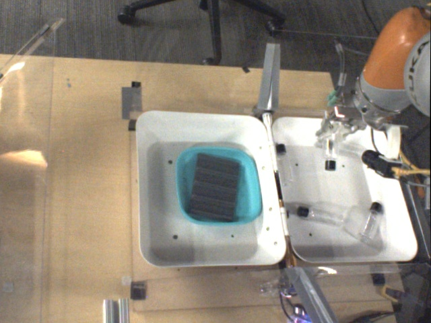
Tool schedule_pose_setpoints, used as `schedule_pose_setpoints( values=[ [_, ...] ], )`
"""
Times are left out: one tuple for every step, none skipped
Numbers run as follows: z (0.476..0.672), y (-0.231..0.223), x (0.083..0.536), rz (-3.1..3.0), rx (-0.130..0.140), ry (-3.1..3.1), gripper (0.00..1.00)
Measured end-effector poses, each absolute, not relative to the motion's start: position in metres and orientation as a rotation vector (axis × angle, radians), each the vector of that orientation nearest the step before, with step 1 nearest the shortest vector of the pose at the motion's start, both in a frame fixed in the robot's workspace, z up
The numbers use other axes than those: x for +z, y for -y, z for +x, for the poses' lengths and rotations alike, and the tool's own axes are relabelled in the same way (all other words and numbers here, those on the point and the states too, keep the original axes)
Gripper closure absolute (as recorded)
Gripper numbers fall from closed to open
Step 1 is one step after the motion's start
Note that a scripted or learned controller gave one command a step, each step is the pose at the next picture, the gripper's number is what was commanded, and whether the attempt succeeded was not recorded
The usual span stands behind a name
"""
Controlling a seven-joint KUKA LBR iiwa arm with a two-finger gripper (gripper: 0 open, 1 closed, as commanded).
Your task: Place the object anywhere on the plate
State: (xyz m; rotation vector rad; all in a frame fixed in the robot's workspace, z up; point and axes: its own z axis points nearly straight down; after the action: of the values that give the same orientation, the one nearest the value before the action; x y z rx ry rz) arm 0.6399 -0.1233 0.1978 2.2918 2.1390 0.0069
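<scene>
Teal plate (250, 180) carries the dark ridged object (214, 187); right of the plate, the gripper (331, 134) hovers, jaws' state perhaps unreadable.

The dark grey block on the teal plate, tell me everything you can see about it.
The dark grey block is a flat, roughly rectangular slab with ridges running across its top, looking like foam or rubber. It lies flat, turned slightly askew, near the middle of the teal plate, whose raised rim frames it on all sides. The plate sits on the floor of the left white bin. Nothing else touches the block; the gripper is over the right bin, well apart from it.
</scene>
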Motion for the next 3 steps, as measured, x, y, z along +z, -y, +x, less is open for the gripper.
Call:
schedule_pose_setpoints(
  values=[
    [0.568, 0.044, 0.185, 2.183, 0.005, -2.256, 1.0],
    [0.53, -0.041, 0.185, 2.106, 0.005, -2.328, 1.0],
    [0.53, -0.04, 0.185, 2.108, 0.006, -2.326, 0.0]
  ],
)
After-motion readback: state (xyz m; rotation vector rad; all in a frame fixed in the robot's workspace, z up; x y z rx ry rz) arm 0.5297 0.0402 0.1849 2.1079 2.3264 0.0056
